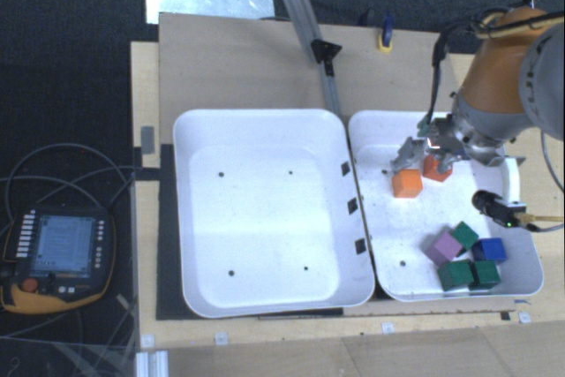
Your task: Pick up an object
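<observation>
Pick not yet made: claw low in the right bin, nothing lifted.

The claw (427,156) sits among two orange blocks; whether it is clenched cannot be told. The orange block (407,183) rests on the bin (388,278) floor; the red-orange block (437,169) lies just beside it.

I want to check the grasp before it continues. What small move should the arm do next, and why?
Probably lower a little and centre on one cube. The gripper hovers in the right bin with the orange cube and the red-orange cube directly beneath it, and neither visibly sits between its fingers.
</observation>
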Available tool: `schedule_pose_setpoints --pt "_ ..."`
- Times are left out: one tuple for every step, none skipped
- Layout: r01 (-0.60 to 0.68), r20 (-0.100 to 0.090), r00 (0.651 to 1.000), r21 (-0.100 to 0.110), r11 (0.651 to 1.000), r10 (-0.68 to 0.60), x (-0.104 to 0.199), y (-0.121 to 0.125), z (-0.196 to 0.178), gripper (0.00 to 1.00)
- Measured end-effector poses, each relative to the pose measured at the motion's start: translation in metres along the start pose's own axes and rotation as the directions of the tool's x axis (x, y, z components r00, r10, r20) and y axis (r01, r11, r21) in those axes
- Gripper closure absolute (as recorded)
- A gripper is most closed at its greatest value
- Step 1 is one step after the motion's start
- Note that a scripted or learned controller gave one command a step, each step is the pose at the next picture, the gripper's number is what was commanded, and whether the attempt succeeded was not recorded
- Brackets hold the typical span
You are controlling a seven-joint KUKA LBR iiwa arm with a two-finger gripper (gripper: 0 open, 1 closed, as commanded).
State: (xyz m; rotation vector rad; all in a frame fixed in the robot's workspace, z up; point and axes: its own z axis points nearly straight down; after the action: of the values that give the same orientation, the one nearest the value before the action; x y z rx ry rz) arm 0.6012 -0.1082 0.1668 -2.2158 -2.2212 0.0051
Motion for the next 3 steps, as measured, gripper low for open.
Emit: schedule_pose_setpoints --pt "0.000 0.000 1.000 -0.002 1.000 0.000 0.003 -0.005 0.043 0.00" --pt "0.002 0.000 1.000 -0.008 1.000 -0.002 0.003 -0.003 0.030 1.00" --pt "0.001 0.001 1.000 -0.010 1.000 -0.001 0.003 -0.001 -0.013 1.00"
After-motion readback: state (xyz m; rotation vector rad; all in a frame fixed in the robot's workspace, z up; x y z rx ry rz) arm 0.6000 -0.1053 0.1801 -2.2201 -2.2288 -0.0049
